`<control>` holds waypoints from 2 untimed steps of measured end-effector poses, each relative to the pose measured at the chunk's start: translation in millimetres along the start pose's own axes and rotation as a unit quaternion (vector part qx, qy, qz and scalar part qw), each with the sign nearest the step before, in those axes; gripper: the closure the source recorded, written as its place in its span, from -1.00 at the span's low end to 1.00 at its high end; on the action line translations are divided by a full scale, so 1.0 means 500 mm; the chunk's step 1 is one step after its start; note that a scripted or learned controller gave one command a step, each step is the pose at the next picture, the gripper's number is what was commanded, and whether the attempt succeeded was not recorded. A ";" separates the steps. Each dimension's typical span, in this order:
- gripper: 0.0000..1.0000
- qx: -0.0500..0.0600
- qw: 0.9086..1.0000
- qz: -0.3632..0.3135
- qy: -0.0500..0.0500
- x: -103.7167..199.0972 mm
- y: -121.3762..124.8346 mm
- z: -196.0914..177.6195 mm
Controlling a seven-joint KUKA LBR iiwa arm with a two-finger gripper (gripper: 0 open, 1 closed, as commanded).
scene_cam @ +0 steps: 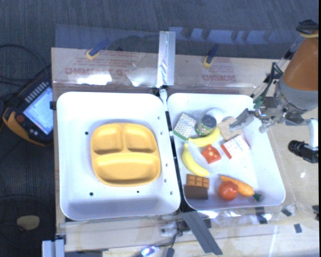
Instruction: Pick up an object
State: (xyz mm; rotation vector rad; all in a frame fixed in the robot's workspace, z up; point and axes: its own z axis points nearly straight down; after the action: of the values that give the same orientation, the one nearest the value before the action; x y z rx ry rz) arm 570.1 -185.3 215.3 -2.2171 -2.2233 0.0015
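Two white bins sit on the bench (289,143). Whether the gripper (239,123) is closed, I cannot tell. Just left of it lies the banana (199,149), long axis slanting away.

Two white bins sit side by side: the left bin (69,143) and the right bin (270,170). The left one holds one yellow divided tray (125,154). The right one holds two bananas (194,164) (207,138), one tomato (228,191), one carrot (240,186), one chocolate bar (197,186), one small can (206,126), one red block (211,154), one checkered packet (184,125) and one red-and-white box (236,145).
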 end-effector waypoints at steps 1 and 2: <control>-1.00 -0.001 1.000 -0.013 -0.001 -0.071 0.037 -0.125; -1.00 0.000 1.000 -0.013 -0.001 -0.071 0.036 -0.125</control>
State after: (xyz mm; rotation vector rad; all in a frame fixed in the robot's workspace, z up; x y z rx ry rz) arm 588.4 -220.6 277.5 -2.1893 -2.2539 0.0031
